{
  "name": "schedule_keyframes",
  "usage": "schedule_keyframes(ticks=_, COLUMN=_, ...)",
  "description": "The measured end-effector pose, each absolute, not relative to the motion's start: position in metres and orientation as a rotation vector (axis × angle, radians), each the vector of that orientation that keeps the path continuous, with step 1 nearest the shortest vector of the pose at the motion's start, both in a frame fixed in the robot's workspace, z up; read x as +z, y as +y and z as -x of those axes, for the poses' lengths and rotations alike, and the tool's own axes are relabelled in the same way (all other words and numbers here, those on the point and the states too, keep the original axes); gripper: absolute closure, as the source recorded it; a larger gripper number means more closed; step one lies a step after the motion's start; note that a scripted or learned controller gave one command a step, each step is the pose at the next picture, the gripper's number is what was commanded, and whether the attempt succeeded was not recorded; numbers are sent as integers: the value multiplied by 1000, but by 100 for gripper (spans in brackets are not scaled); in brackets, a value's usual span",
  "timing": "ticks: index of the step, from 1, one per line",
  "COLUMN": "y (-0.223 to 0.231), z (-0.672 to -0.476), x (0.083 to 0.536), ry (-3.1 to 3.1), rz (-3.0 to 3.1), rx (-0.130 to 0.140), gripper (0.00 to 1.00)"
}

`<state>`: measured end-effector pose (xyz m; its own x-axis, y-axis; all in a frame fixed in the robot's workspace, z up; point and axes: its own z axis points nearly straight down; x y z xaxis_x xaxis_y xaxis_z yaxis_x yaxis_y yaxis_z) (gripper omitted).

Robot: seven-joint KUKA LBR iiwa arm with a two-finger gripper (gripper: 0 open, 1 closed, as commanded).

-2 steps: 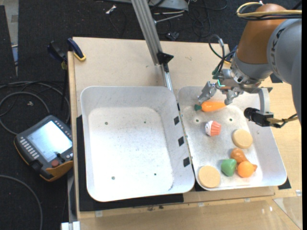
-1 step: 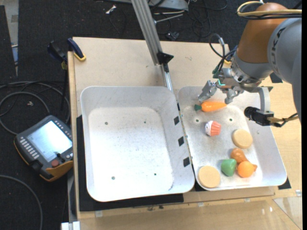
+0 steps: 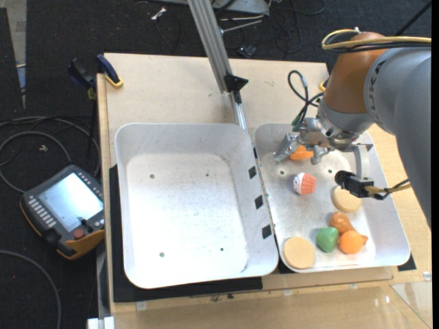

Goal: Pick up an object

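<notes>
White bins [image 3: 137, 149], green toy [image 3: 327, 238]

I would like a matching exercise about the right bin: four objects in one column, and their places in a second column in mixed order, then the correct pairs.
Objects:
1. green object
2. round tan disc
3. white and red object
4. orange object at the gripper

Places:
A. near the middle of the right bin
B. at the bin's far end, by the gripper
C. at the near left corner of the bin
D. between the tan disc and an orange ball

Pairs: 1-D, 2-C, 3-A, 4-B
</notes>
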<state>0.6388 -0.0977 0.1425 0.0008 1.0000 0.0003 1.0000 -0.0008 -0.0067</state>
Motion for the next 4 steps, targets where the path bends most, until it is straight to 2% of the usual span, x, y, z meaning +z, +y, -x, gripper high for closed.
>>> schedule_keyframes(ticks=1, y=-97, z=-638, x=92, ry=-2219, rz=2220, rx=4, gripper=0)
schedule_keyframes(ticks=2, y=-97, z=-640, x=106, ry=-2221, rz=2224, rx=-2, gripper=100)
schedule_keyframes(ticks=4, y=-109, z=-638, x=210, ry=-2225, rz=2226, rx=-6, gripper=100)
